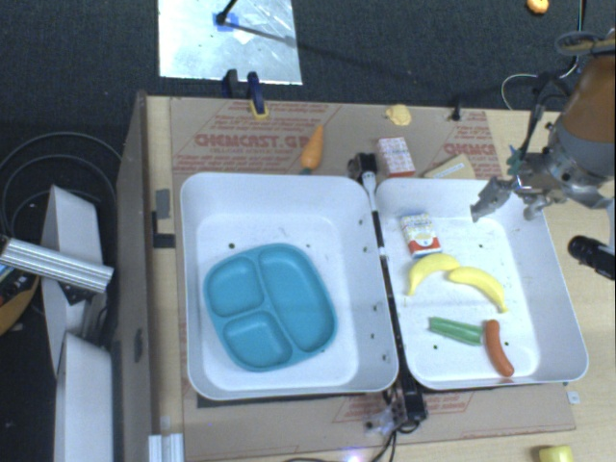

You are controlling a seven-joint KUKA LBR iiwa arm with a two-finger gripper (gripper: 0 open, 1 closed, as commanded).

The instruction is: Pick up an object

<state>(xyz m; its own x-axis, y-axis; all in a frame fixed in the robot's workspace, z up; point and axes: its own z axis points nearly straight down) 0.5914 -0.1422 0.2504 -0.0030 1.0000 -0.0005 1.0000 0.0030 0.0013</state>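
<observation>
Cardboard-topped counter [250, 133], 2 white bins: left bin [192, 210] holds a blue divided tray [269, 304]; right bin [553, 287] holds a small carton [420, 234], 2 bananas [454, 277], green stick [455, 330], sausage [498, 347]. Pincer [510, 198] spread wide, upper right, holding nothing.

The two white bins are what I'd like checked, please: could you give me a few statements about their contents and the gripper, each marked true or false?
1. The blue divided tray lies in the left bin. True.
2. Two bananas lie in the right bin. True.
3. The gripper holds a banana. False: it hangs over the right bin's far right part, apart from both bananas, with nothing seen between its fingers.
4. The small carton lies in the left bin. False: it lies in the right bin, just beyond the bananas.
5. A green stick and a red sausage lie near the right bin's near edge. True.
</observation>
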